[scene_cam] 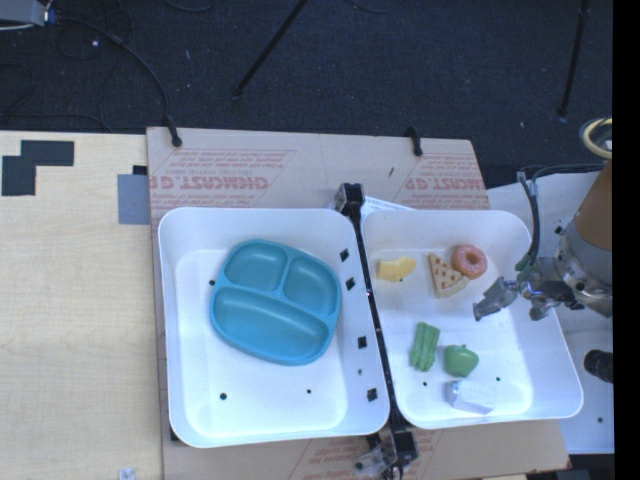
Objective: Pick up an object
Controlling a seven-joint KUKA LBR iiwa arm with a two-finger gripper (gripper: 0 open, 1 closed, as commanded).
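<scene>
Currently the grey two-finger gripper [497, 298] hangs over the 3 o'clock side of the right white bin [545, 393], reaching in from the arm at the right; its dark fingers point toward 9 o'clock, and whether the jaws stand wide or narrow I cannot tell at this size. Nothing sits between them.

6 candidate objects lie in that bin. At 12 o'clock a pink ring doughnut toy [468, 261] touches a tan wedge-shaped sandwich toy [444, 274], with a pale yellow lumpy piece [396, 269] well apart at 10 o'clock. Lower down, a green ribbed pod-like vegetable toy [425, 346] lies just beside a round green pepper-like toy [460, 360], and a small white-grey flat packet [470, 396] rests at 5 o'clock. The left bin [190, 408] holds a blue 3-compartment plastic tray [275, 300].

Risks, as I judge them: the doughnut and wedge touch, so a descent there could nudge both or clamp neither; the round pepper may squirt sideways; the flat packet offers little to pinch.
</scene>
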